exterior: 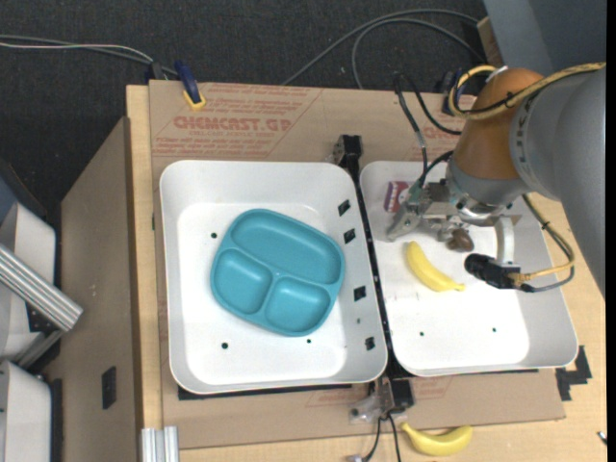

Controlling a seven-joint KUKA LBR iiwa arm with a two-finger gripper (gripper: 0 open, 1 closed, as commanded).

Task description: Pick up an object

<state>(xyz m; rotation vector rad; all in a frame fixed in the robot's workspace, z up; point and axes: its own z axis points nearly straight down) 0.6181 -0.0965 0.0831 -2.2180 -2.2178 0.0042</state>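
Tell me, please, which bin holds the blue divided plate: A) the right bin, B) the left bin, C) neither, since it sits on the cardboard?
B: the plate lies inside the left bin, while the right bin holds a banana.

You have two white bins on the bench, the left bin (183, 287) and the right bin (500, 340). You have one teal divided plate (277, 271). You have two bananas: one (430, 267) right of centre, another (441, 440) at the bottom edge.
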